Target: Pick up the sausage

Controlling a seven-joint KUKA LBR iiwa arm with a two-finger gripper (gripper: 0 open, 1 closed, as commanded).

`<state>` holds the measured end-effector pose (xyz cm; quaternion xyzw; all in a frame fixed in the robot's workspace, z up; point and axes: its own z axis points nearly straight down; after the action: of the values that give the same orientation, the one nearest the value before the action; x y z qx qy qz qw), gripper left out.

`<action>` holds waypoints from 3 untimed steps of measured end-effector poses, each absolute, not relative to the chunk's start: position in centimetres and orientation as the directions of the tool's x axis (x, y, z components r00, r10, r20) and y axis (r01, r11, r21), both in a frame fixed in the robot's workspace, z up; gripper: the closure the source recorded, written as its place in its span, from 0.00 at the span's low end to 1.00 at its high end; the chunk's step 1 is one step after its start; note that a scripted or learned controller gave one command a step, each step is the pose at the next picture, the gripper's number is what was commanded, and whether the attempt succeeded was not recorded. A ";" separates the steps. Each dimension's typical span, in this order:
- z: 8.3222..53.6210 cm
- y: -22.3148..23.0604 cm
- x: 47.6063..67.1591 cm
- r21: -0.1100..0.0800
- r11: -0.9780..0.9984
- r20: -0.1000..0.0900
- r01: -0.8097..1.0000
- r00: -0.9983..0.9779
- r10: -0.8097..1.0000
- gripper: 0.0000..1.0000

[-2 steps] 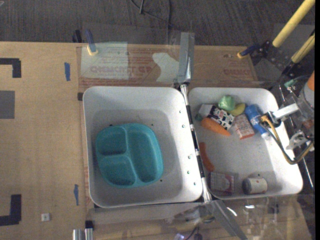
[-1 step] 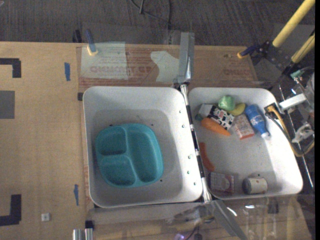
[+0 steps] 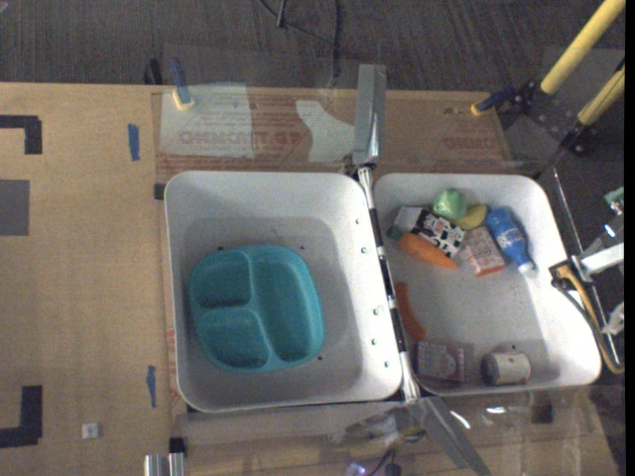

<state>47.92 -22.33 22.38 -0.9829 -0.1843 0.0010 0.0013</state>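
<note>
The sausage [image 3: 409,310] is a thin reddish-orange stick. It lies on the floor of the right bin [image 3: 556,325], close along that bin's left wall and about halfway down it, pointing roughly from far to near. Nothing rests on it. An orange carrot [image 3: 429,251] lies just beyond it toward the back.
The back of the right bin holds a green fruit [image 3: 449,203], a yellow fruit [image 3: 474,216], a blue bottle [image 3: 510,237], a black-and-white carton [image 3: 437,229] and a pink box [image 3: 482,251]. At its front sit a small box [image 3: 441,362] and a can [image 3: 506,367]. A teal divided plate [image 3: 256,306] lies in the left bin [image 3: 198,206].
</note>
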 end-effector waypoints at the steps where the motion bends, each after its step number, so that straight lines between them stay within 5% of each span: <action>1: 22.7 -22.3 56.9 -0.001 -0.928 -0.001 0.372 0.928 0.372 0.00; 2: 26.7 -22.5 50.8 -0.004 -0.941 -0.002 0.339 0.941 0.339 0.00; 3: 15.9 -22.0 59.1 -0.002 -0.959 -0.002 0.282 0.959 0.282 0.00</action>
<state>59.07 -22.03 15.92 -0.9898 -0.1424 0.0010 0.0009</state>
